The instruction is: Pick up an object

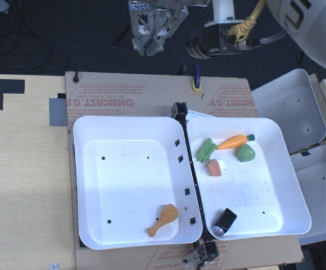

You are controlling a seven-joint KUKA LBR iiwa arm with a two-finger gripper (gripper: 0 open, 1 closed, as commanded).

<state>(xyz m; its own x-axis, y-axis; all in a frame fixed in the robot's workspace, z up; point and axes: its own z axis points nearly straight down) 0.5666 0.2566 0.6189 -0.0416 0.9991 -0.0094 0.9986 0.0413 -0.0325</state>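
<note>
The arm (298, 10) enters at the upper right, its pale grey body bearing part of large dark lettering that reads roughly "UR" and is cut off by the frame edge. From there a white link runs left to the gripper (149, 45), which hangs above the dark floor beyond the far edge of the desk (22, 167), well apart from both bins. Its metal fingers (145, 38) point downward and lie close together, nothing between them; whether they are fully closed cannot be told.

A sheet of cardboard (129, 97) under the bins carries red print, seen upside down and not clearly readable.

In the left bin (95, 129) a tan toy drumstick (164, 219) lies near the front right corner. The right bin (289, 190) holds a green pod-like toy (206, 149), an orange carrot (234, 142) with a green tip just beside a round green toy (245, 152), a small pink block (214, 167), and a black object (225, 220) by the front left wall. A row of black clips (186, 191) joins the two bins.
</note>
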